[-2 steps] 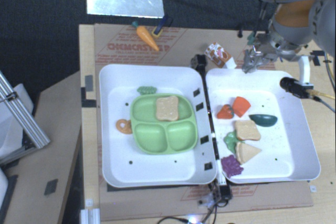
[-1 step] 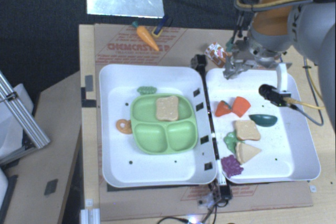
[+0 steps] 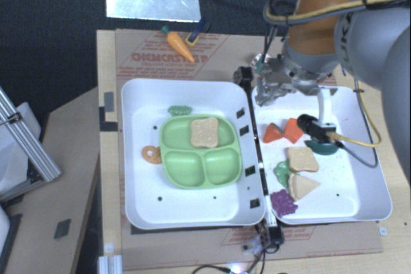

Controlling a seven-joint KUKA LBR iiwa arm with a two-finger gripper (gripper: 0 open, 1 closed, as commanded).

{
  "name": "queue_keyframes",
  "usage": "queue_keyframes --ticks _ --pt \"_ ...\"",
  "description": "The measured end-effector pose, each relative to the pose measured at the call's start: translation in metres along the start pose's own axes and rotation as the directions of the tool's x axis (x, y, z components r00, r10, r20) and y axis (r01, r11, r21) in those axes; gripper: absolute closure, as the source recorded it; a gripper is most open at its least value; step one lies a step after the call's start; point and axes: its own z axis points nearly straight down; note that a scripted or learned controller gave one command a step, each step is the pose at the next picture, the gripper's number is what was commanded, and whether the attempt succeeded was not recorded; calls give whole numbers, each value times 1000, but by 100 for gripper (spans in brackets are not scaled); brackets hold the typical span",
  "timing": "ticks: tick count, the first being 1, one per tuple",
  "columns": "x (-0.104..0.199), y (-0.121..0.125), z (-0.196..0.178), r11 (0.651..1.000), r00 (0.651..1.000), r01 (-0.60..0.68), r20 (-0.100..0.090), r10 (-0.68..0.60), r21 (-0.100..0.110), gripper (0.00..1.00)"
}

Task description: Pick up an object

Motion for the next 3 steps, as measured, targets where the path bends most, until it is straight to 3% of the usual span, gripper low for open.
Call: queue_keyframes --ticks 2,3 --pt "19 -19 8 1000 1000 -3 2 3 1 100" --pt "12 -14 20 1000 1000 -8 3 8 0 100"
